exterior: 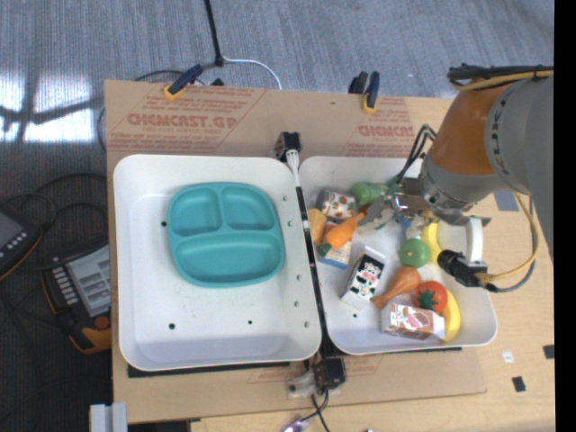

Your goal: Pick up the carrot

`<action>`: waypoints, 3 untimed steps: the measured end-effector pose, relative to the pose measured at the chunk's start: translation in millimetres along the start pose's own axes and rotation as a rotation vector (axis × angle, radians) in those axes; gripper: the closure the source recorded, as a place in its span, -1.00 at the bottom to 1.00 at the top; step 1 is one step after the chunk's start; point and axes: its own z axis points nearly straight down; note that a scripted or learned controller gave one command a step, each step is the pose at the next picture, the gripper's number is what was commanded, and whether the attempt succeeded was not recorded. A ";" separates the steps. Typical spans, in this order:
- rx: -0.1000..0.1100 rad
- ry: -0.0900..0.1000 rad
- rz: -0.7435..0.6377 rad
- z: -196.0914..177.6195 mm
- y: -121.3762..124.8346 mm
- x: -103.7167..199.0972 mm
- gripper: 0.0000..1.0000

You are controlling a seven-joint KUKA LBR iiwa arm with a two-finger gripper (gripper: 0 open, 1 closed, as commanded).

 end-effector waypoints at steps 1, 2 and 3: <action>-0.014 -0.003 0.139 47.2 17.9 35.9 -1.00; -0.006 -0.002 -0.259 -46.1 50.2 98.2 -1.00; -0.012 -0.001 -0.306 42.7 26.7 33.7 -1.00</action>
